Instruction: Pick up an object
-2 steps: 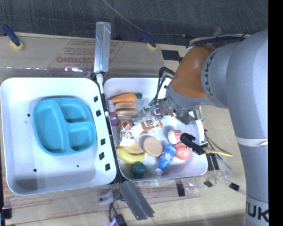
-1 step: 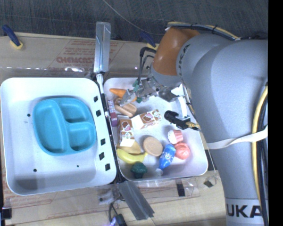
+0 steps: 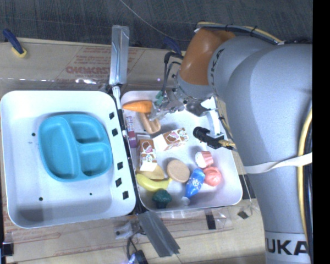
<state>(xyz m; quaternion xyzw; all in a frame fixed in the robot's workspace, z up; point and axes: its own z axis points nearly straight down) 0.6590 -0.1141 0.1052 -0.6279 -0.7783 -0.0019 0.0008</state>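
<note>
dark carpet floor (image 3: 60,4) lies behind a surface (image 3: 55,59) covered with brown cardboard, and two shallow white bins sit on it side by side. the left bin (image 3: 16,202) holds a blue divided plate (image 3: 71,147) lying flat near its middle. the right bin (image 3: 231,194) is crowded with small toy foods.

the grey arm (image 3: 264,120) with its orange band (image 3: 201,56) comes in from the right and bends down over the far end of the right bin. the tool (image 3: 164,104) sits low in that far corner, just beside the thick end of an orange carrot (image 3: 138,106). the view is too cluttered there to tell whether it is apart or together, or whether it touches the carrot. nothing can be seen gripped in it.

a short wooden stick (image 3: 149,124) lies just below the carrot. nearer the middle are a printed carton (image 3: 175,139) and a smaller box (image 3: 147,150). toward the near end lie a yellow banana (image 3: 148,181), a tan round disc (image 3: 178,170), a blue bottle (image 3: 194,183), a pink-and-white cup (image 3: 203,158), a red piece (image 3: 212,176) and a dark green lump (image 3: 161,198).
</note>
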